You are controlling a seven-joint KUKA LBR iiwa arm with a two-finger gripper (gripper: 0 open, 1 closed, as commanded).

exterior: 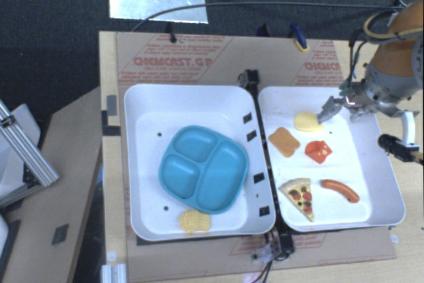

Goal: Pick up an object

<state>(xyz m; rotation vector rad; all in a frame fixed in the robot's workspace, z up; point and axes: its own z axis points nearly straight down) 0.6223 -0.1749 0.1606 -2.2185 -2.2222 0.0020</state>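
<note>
I see right bin [381, 205]: pizza slice [299, 197], sausage [340, 190]. Left: blue plate [203, 169]. Board [173, 56] reads CHEMCAST. Gripper [329, 109] state: can't tell.

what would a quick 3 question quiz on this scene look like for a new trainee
1. True or false: the blue divided plate lies in the left bin.
2. Which item lies nearest the gripper? A) pizza slice B) pale yellow piece C) sausage
3. Fill in: beside the blue plate's near edge in the left bin lies a small ____ food piece.

Key: 1 true. 2 B. 3 yellow.

Also in the right bin: an orange-brown piece and a red piece.
</note>
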